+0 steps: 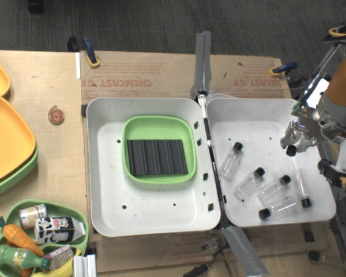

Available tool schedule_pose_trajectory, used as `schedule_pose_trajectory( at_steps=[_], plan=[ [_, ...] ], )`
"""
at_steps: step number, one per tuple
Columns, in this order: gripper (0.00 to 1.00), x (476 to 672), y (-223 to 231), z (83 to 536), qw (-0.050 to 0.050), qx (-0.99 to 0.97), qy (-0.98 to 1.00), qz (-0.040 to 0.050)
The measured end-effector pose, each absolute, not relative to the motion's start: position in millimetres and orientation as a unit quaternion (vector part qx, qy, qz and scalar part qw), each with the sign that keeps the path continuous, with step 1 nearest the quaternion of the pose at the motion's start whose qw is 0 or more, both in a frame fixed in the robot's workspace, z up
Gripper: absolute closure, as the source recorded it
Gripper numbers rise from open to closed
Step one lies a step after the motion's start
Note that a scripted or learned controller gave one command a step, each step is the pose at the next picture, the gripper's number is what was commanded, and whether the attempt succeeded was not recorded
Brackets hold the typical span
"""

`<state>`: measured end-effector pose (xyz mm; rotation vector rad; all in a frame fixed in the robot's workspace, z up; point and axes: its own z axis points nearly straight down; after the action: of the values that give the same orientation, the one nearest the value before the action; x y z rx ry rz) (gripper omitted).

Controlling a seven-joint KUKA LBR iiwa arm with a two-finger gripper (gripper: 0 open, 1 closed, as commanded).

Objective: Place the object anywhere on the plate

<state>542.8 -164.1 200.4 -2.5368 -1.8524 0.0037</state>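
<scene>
At the far left, orange plates [8, 146] lie stacked on the wooden bench [57, 85], and below them a green bowl [37, 241] holds toy food and small cans. A small round pink thing [56, 116] rests on the wood near the left bin [104, 172]. In this bin stands the green plate [159, 128], square with round corners, and a dark ribbed insert [157, 157] lies flat in its middle. Between the two bins a grey bar [203, 62] runs up and away.

In the right bin [248, 126] several clear vials with black caps lie on their sides. One vial [230, 159] is near the bin's left wall, another vial [250, 183] lies just right of it, and more vials [279, 198] are grouped toward the lower right corner.

My gripper [292, 146] hangs over the right part of this bin, above the vials. I cannot tell how it stands, and I see no vial in it. All vials are in the right bin, well apart from the plate.
</scene>
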Motion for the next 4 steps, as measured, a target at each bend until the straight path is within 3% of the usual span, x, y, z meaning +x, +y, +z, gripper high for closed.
schedule_pose_trajectory(
  at_steps=[1,2,3,4],
  plan=[
    [1.0,523.0,-125,181,0.001,-0.786,-0.618,0.0018],
    [1.0,496.9,-73,191,0.002,-0.752,-0.66,0.0016],
    [1.0,526.3,15,190,0.001,-0.747,-0.665,0.0024],
    [0.0,526.4,15,190,0.001,-0.747,-0.665,0.0023]
  ],
)
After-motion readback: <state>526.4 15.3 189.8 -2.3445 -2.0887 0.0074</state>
